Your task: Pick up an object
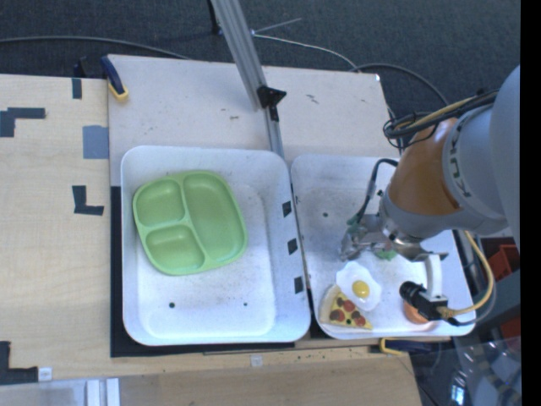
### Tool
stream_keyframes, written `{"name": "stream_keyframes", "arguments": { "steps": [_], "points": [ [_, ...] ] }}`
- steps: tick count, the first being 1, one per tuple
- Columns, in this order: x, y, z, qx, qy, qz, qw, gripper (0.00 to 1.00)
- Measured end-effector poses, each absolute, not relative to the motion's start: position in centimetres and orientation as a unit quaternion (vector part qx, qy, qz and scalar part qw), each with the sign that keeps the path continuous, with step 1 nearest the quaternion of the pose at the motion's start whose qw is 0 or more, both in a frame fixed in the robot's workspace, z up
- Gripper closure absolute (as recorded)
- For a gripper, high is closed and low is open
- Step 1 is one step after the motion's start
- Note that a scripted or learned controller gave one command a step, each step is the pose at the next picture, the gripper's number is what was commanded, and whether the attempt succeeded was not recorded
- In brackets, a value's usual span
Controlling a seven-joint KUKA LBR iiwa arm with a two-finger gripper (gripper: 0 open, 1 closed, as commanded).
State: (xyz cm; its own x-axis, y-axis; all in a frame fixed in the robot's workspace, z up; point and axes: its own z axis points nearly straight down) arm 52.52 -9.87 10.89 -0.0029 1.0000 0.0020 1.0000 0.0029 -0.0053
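In the right bin (325, 193) my gripper (357, 242) hangs low over the floor, just above and left of a toy fried egg (358, 284). A toy pizza slice (343, 309) lies at the bin's front edge, below the egg. An orange object (414, 313) sits near the front right corner, partly hidden. A small green thing (386, 256) peeks out from under the wrist; I cannot make out what it is. Nothing visible is held in the gripper.
A green divided plate (188, 222) lies in the upper left part of the left bin (211, 311). A slanted metal bar (241, 41) runs down to the wall between the bins. The arm's body covers the right bin's right side.
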Motion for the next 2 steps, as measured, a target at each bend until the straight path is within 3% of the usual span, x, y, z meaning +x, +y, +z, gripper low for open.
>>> {"name": "stream_keyframes", "arguments": {
  "steps": [2],
  "points": [
    [52.5, -10.2, 20.4, -0.707, -0.708, -0.0009, -0.001, 1.00]
  ]
}}
